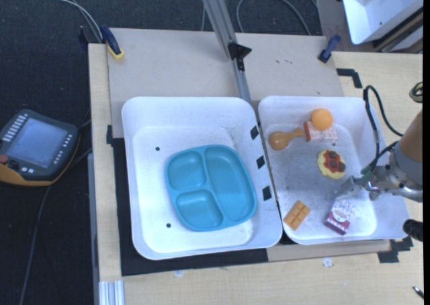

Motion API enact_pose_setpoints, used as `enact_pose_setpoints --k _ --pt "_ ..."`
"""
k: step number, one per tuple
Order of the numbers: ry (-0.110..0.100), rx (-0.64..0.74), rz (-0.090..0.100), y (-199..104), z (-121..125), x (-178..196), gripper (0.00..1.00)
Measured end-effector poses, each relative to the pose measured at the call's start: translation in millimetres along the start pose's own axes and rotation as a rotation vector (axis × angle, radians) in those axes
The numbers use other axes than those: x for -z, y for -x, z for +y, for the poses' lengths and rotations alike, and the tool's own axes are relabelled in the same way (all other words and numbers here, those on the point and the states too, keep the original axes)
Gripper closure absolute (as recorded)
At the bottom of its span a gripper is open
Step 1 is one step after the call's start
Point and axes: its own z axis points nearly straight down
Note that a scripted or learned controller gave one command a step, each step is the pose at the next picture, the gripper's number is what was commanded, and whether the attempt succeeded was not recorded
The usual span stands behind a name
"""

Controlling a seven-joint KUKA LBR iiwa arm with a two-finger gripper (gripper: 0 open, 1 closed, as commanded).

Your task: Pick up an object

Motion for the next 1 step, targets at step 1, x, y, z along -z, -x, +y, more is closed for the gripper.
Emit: enact_pose_setpoints --k 1 --pt "0.009 0.002 -0.003 -0.4 1.7 -25.8 0.00"
